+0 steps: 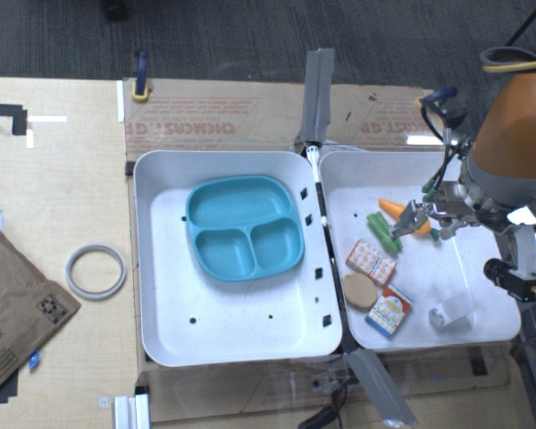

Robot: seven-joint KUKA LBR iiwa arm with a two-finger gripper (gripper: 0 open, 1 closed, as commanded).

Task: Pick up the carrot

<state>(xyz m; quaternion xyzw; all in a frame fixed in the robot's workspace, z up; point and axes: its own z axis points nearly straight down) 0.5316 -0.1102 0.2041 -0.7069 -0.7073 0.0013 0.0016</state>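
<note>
The orange carrot (392, 208) lies in the right bin (491, 333), near its back middle, pointing toward the back left. My gripper (417, 219) is low over the carrot's right half and covers its middle; a bit of orange shows again just right of the gripper's tip. A green vegetable (382, 231) lies right beside the carrot on its near left side, close to the gripper.
Nearer in the right bin lie a pink patterned packet (371, 262), a round tan cookie (360, 290), a small colourful carton (389, 313) and a clear plastic cup (451, 313). The left bin (161, 329) holds a teal divided plate (246, 226). A tape roll (96, 270) sits on the bench.
</note>
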